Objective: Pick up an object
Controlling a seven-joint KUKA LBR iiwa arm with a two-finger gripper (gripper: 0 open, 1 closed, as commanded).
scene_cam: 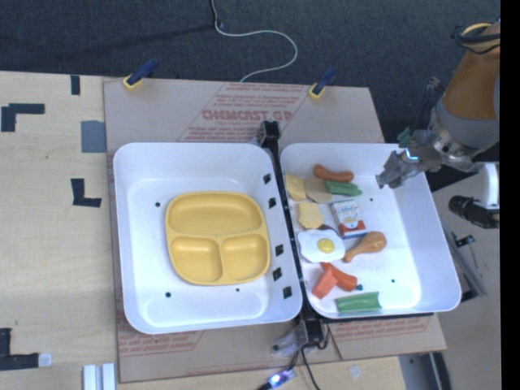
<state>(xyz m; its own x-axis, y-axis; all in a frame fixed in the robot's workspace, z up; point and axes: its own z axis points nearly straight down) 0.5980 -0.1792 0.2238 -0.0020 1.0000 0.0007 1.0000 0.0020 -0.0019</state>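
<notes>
A yellow divided plate [218, 237] lay in the left bin [130, 218]. Toy foods, including a fried egg [319, 246] and drumstick [366, 245], crowded the right bin [422, 258]. The hand [392, 173] hovered above its far right part, apparently holding nothing; its spread was unclear.

Not much to read here tbh. The cardboard sheet [244, 108] under the two bins has red printing on it, seen upside down from this angle, and the big line looks like "CHEMCAST GP", though I wouldn't swear to every letter. There's smaller red print above it and more red lettering peeking out along the cardboard's near edge, all too small to make out. The little box [347, 214] in the right bin [422, 250] has a printed label in red and white, but it's too blurry to read.
</notes>
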